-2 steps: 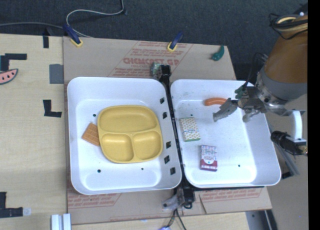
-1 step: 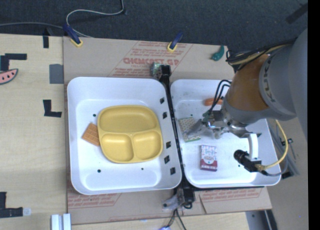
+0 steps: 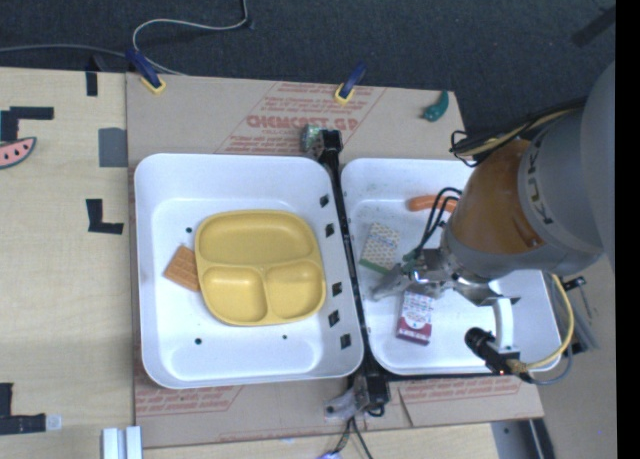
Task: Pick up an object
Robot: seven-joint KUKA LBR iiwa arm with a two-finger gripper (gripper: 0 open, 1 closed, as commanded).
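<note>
My gripper [image 3: 418,272] hangs low over the right bin [image 3: 372,347], under the grey arm with its orange band. It sits just above a small red and white packet [image 3: 414,320]. A green-edged scrap [image 3: 378,267] and a grey piece [image 3: 386,287] lie right at its left side. A dotted white card [image 3: 380,243] lies a little farther back, and an orange stick [image 3: 428,203] pokes out near the bin's back. I see nothing held in the gripper.
The left bin [image 3: 170,347] holds a yellow divided plate [image 3: 262,265] with a brown cracker-like piece [image 3: 183,267] tucked at its left side. The black divider [image 3: 340,247] runs between the bins. Cables and clips lie beyond the back edge.
</note>
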